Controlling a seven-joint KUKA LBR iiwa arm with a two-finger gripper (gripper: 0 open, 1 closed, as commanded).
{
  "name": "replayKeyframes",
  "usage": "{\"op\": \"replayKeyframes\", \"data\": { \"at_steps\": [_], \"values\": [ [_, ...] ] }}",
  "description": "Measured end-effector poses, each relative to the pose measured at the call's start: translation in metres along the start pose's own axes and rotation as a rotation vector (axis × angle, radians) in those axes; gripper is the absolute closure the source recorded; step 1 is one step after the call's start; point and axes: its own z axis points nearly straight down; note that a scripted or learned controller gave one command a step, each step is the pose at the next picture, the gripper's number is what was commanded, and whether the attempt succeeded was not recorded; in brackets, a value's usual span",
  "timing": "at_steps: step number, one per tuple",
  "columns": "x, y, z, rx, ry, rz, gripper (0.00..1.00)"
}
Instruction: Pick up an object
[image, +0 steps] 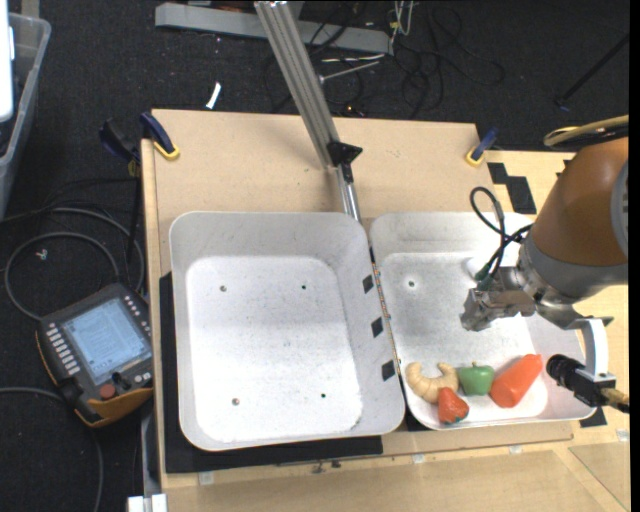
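Observation:
Along the right bin's (430, 250) near edge lie a cream curved piece (430, 379), a small red piece (452, 404), a green pepper (477, 378) and an orange carrot-like piece (516, 380). My gripper (490, 307) hangs over the right bin's middle right, above and a little behind these objects. Nothing shows between its fingers, and the wrist hides how they stand.
The left bin (265, 330) lies beside the right one on the wooden bench (250, 160). A metal pole (305, 85) slants down to the bins' far junction. A teach pendant (95, 345) sits on the floor at left. Clamps (160, 135) grip the bench's far corners.

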Motion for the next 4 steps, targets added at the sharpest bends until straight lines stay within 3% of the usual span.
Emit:
{"op": "replayKeyframes", "data": {
  "at_steps": [1,4],
  "values": [
    [-0.001,0.010,-0.060,-0.002,-0.001,-0.001,1.00],
    [0.163,0.061,-0.021,0.004,0.003,-0.006,1.00]
  ]
}}
